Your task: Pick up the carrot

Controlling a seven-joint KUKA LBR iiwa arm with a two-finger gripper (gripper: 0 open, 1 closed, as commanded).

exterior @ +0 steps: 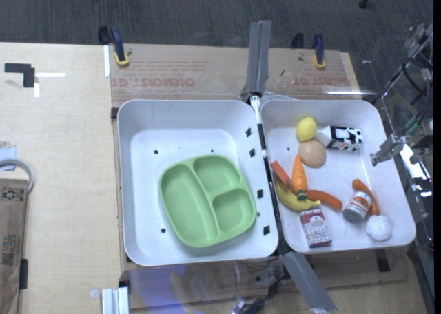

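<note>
The carrot [298, 173] lay in the right bin [393, 168], centre-right of the frame, its tip just below a tan ball [312, 154] and its lower end over a banana [293, 199]. The claw [386, 153] hung by the bin's right wall; its opening could not be told.

grey metal arm [413, 161] parts (mostly cropped), thin dark cables

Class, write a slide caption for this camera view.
Carrot lies among toy foods in the right bin; green plate sits left.
</note>
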